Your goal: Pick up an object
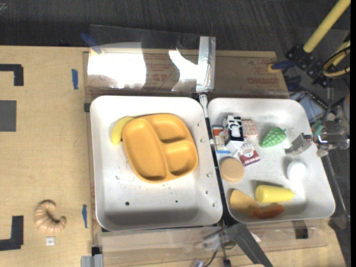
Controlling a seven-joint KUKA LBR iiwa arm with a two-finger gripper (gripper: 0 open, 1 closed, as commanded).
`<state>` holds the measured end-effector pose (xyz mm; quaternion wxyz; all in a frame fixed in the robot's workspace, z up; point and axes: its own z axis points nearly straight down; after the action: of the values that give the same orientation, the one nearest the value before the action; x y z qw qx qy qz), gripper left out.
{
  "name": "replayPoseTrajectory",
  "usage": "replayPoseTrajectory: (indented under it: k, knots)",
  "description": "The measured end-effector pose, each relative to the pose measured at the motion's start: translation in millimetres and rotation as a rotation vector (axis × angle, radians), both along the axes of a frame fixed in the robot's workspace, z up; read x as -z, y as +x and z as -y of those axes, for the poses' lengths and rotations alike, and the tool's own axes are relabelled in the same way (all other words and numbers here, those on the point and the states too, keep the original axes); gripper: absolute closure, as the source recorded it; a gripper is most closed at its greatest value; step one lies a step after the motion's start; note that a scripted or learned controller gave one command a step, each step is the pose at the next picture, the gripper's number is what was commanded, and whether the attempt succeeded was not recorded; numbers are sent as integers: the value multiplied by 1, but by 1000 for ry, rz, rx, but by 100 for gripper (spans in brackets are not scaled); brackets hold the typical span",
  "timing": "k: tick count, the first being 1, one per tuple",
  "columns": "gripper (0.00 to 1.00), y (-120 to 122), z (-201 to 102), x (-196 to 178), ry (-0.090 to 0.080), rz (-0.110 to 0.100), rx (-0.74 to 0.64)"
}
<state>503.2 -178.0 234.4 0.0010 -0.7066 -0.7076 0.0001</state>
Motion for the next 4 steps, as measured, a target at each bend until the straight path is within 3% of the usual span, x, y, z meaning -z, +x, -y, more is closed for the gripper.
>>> replayPoseTrajectory:
  k: [1, 2, 3, 4]
  knots:
    - [0, -26, -44, 114, 1, -8, 171]
    - [0, 41, -79, 147, -2, 7, 323]
    - [0, 10, -35, 142, -2, -2, 361]
    - [0, 66, -51, 147, -2, 5, 509]
